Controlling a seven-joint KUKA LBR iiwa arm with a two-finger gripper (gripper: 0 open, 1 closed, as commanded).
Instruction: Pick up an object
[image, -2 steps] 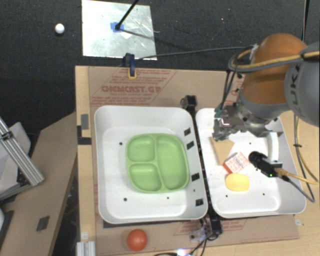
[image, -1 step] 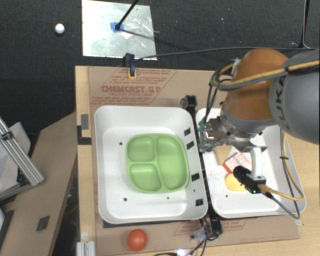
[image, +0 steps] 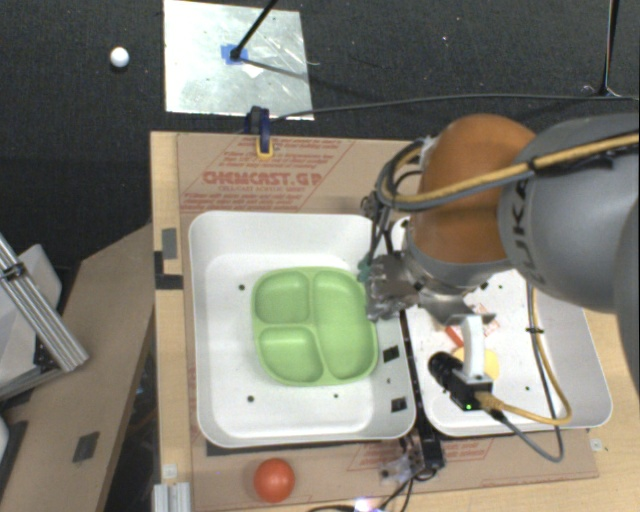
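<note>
Hovering at the three o'clock rim of the green divided tray (image: 315, 326), our tool (image: 380, 290) sits where the left bin (image: 215, 300) meets the right bin (image: 585, 385). We judge this the approach step, nothing gripped yet; how the tool is set we cannot tell. Next we need a descent onto the tray's thin lip. The bin wall crowds that side; toward nine o'clock lies open room.
</note>
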